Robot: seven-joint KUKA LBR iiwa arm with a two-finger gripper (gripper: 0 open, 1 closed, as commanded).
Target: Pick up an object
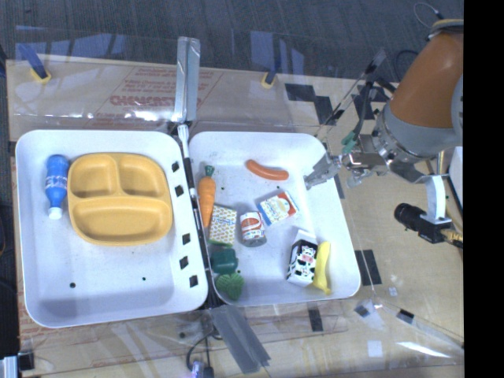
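Left bin [31, 235]: one tray [120, 197], one bottle [55, 181].

There is one camera, fixed above the bench and looking down at a slant. It stands far enough to take in both shallow white plastic bins, the left bin [47, 290] and the right bin [339, 242], with dark floor beyond the far edge at the top. The grey arm with the orange band [429, 77] enters from the right side of the view.
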